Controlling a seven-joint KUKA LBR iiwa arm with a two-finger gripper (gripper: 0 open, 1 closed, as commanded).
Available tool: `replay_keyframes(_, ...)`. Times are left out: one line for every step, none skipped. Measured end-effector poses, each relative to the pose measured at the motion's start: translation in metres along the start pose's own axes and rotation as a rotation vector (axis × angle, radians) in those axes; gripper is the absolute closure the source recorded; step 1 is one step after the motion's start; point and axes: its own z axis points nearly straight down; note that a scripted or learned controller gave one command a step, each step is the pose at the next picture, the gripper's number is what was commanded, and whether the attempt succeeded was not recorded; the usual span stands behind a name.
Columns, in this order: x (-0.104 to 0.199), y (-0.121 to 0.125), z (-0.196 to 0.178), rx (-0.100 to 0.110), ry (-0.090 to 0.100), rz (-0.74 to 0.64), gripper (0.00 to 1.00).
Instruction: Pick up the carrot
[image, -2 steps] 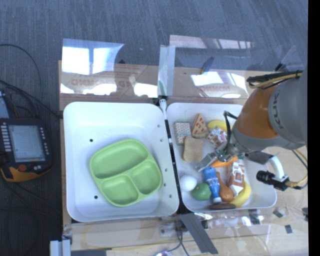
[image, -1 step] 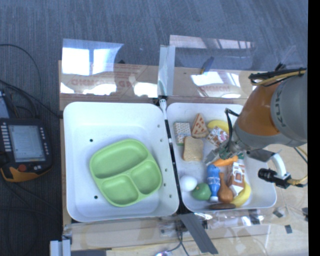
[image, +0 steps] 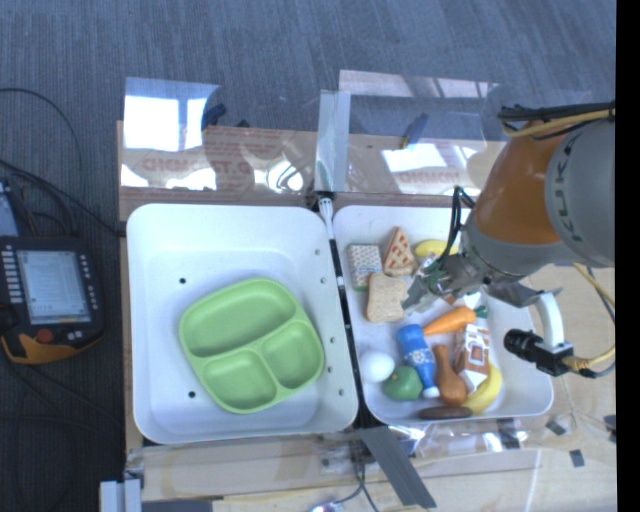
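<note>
The carrot (image: 449, 321), likely light, rigid, slick plastic, suits a mid-body grasp; whether the gripper (image: 432, 283) is open cannot be told.

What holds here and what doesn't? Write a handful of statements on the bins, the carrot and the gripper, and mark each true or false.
1. The green divided plate lies in the left bin. True.
2. The carrot lies on the green plate. False: it lies in the right bin, among the other toy foods.
3. The gripper is over the right bin, just up and left of the carrot. True.
4. The blue bottle stands in the left bin. False: it lies in the right bin, beside the carrot.
5. A banana lies near the right bin's front corner. True.
</note>
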Motion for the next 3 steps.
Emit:
replay_keyframes(-0.001,-0.001,0.001,0.003,-0.001,0.002,0.0)
replay_keyframes(-0.028,-0.039,0.109,-0.008,-0.001,0.104,0.0)
replay_keyframes(-0.077,-0.061,0.102,-0.004,0.01,0.203,0.0)
